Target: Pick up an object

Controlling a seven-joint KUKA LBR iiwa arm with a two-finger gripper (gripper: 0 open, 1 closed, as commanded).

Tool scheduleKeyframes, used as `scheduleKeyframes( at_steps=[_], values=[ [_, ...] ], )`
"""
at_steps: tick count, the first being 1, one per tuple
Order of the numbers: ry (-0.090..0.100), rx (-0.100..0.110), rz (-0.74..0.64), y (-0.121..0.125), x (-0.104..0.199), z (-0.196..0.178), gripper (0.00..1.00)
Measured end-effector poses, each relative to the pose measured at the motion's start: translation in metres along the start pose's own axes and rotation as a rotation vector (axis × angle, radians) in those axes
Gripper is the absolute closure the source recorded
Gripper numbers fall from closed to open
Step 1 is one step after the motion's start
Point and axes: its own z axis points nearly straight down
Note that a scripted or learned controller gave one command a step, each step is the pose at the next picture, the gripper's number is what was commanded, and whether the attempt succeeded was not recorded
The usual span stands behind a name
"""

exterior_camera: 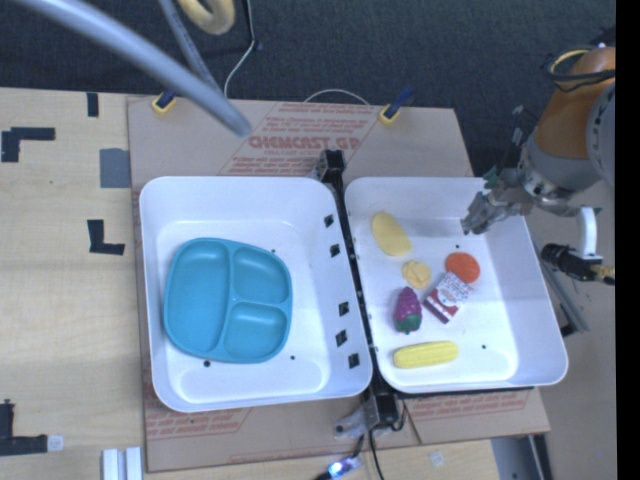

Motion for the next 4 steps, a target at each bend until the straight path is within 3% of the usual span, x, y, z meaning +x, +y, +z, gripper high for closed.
scheduleKeyframes(
  at_steps=[1, 4],
  values=[
    [0.000, 0.001, 0.000, 0.001, 0.000, -0.053, 1.00],
    [0.004, 0.007, -0.004, -0.061, 0.156, -0.067, 1.00]
  ],
)
